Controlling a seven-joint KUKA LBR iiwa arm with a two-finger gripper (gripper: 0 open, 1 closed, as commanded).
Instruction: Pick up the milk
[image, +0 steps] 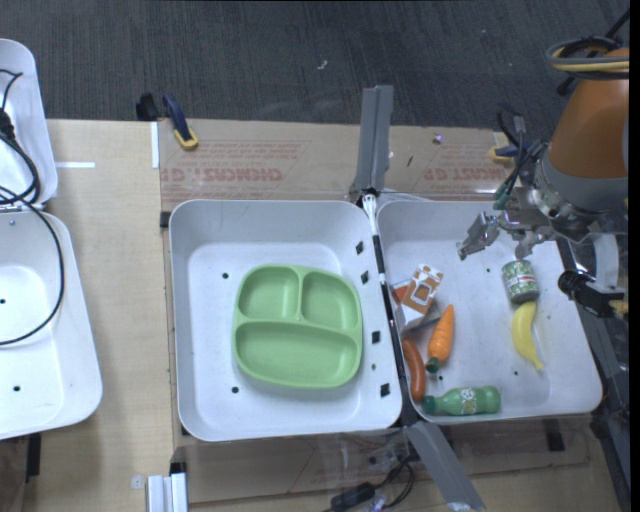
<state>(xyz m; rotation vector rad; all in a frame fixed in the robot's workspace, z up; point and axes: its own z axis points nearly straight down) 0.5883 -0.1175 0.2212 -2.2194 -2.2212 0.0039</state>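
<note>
**Milk against the divider, right bin**

At left edge of right bin (560, 405): milk (420, 290), a small orange-and-white carton, lying tipped against the divider (380, 290) where the two bins meet. Touching or nearly touching the divider wall on its left side. Long axis looks diagonal, lower-left to upper-right, white patterned end pointing up-right toward bin centre; exact top and bottom too small to tell.

Handling, as judgement: likely light, a toy-sized carton; flat faces, stiffish walls, maybe some give if hollow. Smooth printed skin, so possibly slippery under hard pads. Not fragile-looking. Best hold probably across the short width, mid-body, jaws set square to the long axis. Divider side crowded: little room for a finger there, so approach from the open right side or nudge clear first.

Just below milk: carrot (441, 335), upright-ish, tip down, close to the carton's lower corner, maybe touching. Beside that, a red-orange piece (414, 368) along the divider. Risk of catching carrot with the carton.

Further out: green bottle (462, 401) lying along the bin's near wall; banana (526, 335) and small can (519, 281) toward the right side.

Gripper (487, 232) over the bin's upper right, well apart from milk, nothing seen between its fingers; spread or closed — cannot tell.

Left bin (195, 300): green plate (298, 326), three compartments.
</note>
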